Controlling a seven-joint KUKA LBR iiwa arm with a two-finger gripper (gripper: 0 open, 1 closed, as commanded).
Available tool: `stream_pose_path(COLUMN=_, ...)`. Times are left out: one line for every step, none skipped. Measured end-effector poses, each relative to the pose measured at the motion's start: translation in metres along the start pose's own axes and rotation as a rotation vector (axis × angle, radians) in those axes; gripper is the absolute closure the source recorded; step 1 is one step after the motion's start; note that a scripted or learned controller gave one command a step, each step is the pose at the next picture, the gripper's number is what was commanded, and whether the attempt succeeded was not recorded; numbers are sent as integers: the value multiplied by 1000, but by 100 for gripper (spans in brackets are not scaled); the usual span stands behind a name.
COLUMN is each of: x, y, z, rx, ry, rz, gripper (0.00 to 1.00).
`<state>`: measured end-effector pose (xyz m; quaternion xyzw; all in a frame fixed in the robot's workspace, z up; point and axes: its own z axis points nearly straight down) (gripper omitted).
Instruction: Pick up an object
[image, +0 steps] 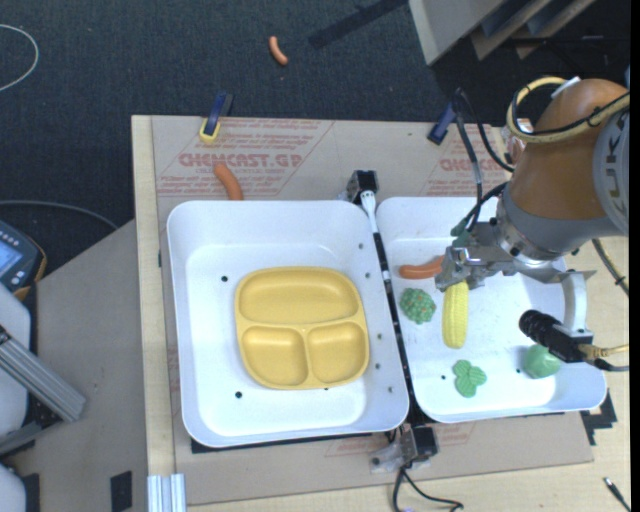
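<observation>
In the right bin (500, 400) lie a yellow corn cob (455, 318), an orange sausage (420, 269), a green broccoli piece (418, 305), a small green leafy piece (467, 377) and a green lump (541, 362) at the right. My gripper (458, 274) hangs over the bin's left part, right at the corn cob's far end and just right of the sausage. The gripper's body hides where its tips meet the corn.
The left bin (200, 300) holds a yellow divided plate (300, 327). Another orange sausage (229, 181) lies on the cardboard behind the left bin, and one more (278, 50) on the dark floor. Clamps (214, 118) sit at the board's far edge.
</observation>
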<state>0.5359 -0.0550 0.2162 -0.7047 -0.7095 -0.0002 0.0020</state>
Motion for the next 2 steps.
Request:
stream_pose_path(x=53, y=-5, z=-15, rx=-5, ry=-1, rz=0, gripper=100)
stream_pose_path(x=100, y=-17, z=-18, rx=0, ry=0, rz=0, gripper=100)
